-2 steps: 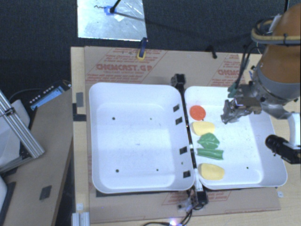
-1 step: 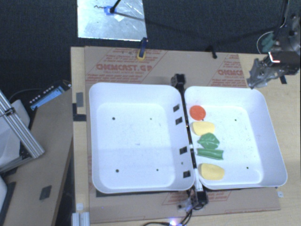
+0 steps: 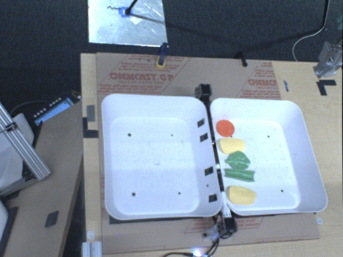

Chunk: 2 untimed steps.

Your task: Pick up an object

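Objects: five pieces are lying in the right bin (image 3: pixel 300 143) along its 9 o'clock wall: orange disc (image 3: pixel 225 127), yellow piece (image 3: pixel 231 145), two green pieces (image 3: pixel 237 159), yellow oval (image 3: pixel 241 195).
Risk: they are crowding the wall and nearly touching, so a grasp is likely slipping or nudging neighbours.
Claw: I cannot tell its state.
Unclear: green shapes are blurring together.

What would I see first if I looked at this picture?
Probably the colourful bits in the right bin, lined up along its left wall: an orange disc at the top, a yellow piece, two green pieces, then another yellow one. Beside it sits the big white left bin.
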### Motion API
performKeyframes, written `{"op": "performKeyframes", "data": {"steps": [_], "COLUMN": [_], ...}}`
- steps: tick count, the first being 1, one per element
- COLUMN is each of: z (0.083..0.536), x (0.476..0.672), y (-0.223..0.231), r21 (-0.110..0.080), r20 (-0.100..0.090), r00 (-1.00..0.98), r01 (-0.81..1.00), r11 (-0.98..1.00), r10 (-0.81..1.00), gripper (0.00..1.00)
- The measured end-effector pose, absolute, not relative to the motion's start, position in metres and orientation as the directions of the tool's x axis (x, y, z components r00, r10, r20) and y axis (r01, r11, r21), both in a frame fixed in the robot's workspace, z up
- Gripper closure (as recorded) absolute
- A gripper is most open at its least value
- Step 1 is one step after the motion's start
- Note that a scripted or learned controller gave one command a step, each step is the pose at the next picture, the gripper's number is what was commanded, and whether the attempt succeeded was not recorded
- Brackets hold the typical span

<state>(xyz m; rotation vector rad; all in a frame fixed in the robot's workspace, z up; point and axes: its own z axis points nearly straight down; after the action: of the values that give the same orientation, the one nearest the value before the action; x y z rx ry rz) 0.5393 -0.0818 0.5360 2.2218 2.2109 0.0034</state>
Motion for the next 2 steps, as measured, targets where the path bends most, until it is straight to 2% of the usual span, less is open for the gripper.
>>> {"op": "performKeyframes", "data": {"steps": [1, 2], "z": [0.401, 0.543], "x": [0.502, 0.504], "y": [-0.205, -0.207], "r21": [-0.011, 0.019], "r20": [-0.001, -0.008], "r00": [0.011, -0.004], "r01": [1.000, 1.000], "r11": [-0.011, 0.004], "r10": [1.000, 1.000], "gripper": [1.00, 1.00]}}
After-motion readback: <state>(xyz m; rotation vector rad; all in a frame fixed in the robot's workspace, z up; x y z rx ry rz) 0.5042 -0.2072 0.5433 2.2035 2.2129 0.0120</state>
